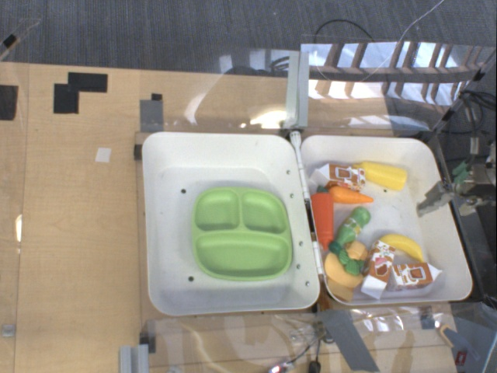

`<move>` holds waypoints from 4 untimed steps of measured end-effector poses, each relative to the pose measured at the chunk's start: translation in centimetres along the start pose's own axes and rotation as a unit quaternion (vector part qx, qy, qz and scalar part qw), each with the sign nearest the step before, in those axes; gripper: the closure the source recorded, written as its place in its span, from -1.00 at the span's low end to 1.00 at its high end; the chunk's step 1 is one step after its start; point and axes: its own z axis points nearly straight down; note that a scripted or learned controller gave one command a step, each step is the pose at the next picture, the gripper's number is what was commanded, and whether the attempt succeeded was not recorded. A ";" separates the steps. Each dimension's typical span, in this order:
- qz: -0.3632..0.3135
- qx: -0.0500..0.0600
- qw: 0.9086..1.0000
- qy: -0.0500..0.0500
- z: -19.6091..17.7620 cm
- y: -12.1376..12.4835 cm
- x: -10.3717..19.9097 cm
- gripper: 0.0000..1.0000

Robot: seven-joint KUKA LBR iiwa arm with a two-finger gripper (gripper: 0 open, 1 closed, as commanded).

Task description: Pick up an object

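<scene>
The right bin (419, 155) holds several toy foods. Toward its far side a yellow corn-like piece (384, 176) lies beside a small printed carton (347, 176), with an orange carrot (352, 196) just in front of them. Along the left wall are a red-orange piece (322, 217) and a green bottle (350, 231). A banana (406, 245), printed packets (397, 269) and a yellow round piece (342, 270) sit near the front. My gripper (435, 198) hangs at the bin's right wall, apart from every toy.
In the left bin (167, 162) lies a green divided plate (241, 233). A metal divider (296, 99) runs between the bins at the back. Cables and a frame (404, 57) crowd the far right. Bare wooden bench (70, 231) spreads to the left.
</scene>
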 end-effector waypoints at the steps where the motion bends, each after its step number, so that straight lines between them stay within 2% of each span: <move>1: 0.053 0.001 0.999 0.000 9.6 4.8 3.8 -1.00; 2: 0.037 -0.005 0.999 -0.001 17.8 9.7 6.1 -1.00; 3: 0.044 0.049 0.998 0.001 18.4 13.9 5.9 -1.00; 4: 0.040 0.049 0.998 0.000 17.6 13.9 6.1 1.00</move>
